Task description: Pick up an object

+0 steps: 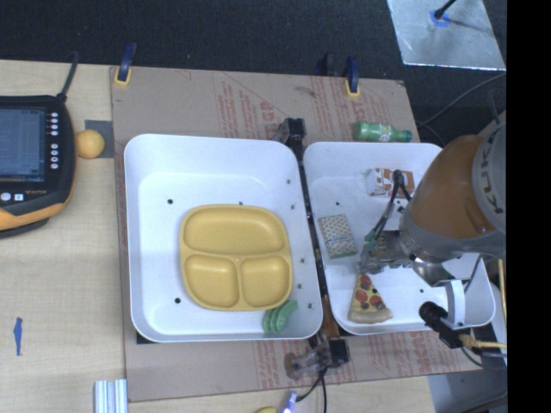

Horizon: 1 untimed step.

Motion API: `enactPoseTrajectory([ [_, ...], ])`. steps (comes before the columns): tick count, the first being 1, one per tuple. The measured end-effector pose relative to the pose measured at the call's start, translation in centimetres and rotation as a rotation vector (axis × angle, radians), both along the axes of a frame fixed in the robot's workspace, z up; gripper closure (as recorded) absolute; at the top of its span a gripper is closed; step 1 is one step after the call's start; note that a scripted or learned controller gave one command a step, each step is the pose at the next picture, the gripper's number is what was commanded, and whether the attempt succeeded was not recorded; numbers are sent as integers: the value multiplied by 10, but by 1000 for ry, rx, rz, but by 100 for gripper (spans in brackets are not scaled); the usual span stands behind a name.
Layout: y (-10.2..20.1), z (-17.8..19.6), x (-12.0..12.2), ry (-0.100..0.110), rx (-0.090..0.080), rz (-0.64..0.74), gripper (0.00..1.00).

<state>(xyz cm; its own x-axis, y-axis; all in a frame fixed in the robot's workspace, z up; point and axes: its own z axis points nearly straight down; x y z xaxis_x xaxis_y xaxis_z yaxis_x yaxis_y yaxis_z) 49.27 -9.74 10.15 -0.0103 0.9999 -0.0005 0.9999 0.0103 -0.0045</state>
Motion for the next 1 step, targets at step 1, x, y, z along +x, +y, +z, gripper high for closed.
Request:
enactPoseTrajectory([
  [1, 0, 0, 0, 0, 0, 0, 0],
])
